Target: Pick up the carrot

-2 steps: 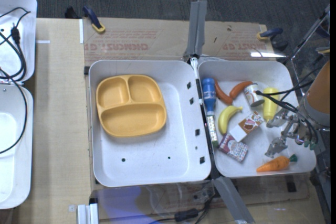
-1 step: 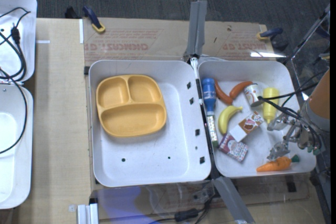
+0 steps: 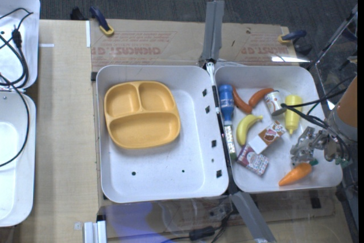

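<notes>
The carrot (image 3: 296, 174) is orange with a dark green stub and lies near the front right corner of the right bin (image 3: 284, 187), its thick end pointing right. My gripper (image 3: 305, 149) hovers just above and behind the carrot's thick end, reaching in from the right. Its metal parts sit close over the carrot. I see nothing lifted off the bin floor.
The right bin also holds a blue bottle (image 3: 226, 101), a banana (image 3: 245, 127), a yellow squeeze bottle (image 3: 293, 112), a small can (image 3: 273, 103), red-orange peppers (image 3: 255, 98), a brown carton (image 3: 271, 135) and a red box (image 3: 253, 160). A yellow divided plate (image 3: 142, 114) lies in the left bin (image 3: 165, 179).
</notes>
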